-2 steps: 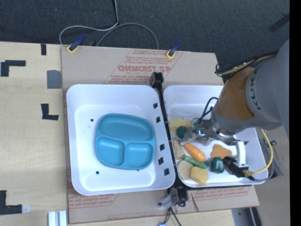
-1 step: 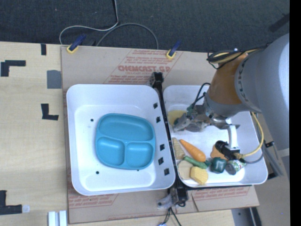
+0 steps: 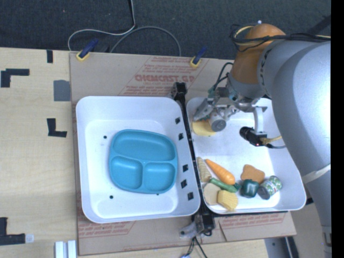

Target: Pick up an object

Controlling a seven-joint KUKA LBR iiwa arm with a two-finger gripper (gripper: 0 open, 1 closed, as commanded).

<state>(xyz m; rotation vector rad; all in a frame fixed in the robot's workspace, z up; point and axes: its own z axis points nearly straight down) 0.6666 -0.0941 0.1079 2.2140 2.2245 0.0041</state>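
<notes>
One risk: gripper (image 3: 210, 117) sits over yellow piece (image 3: 202, 128) near bin wall (image 3: 189, 138); can't tell if claw's open or shut, so grab could slip off.

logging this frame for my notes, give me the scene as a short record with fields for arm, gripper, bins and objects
arm: grey arm reaching in from the right
gripper: gripper low over the top left of the right bin, at a pale yellow piece
left bin: left bin holds a blue divided tray
right bin items: carrot, corn cob, yellow block, brown piece, dark green piece
held: grasp not confirmed
</notes>
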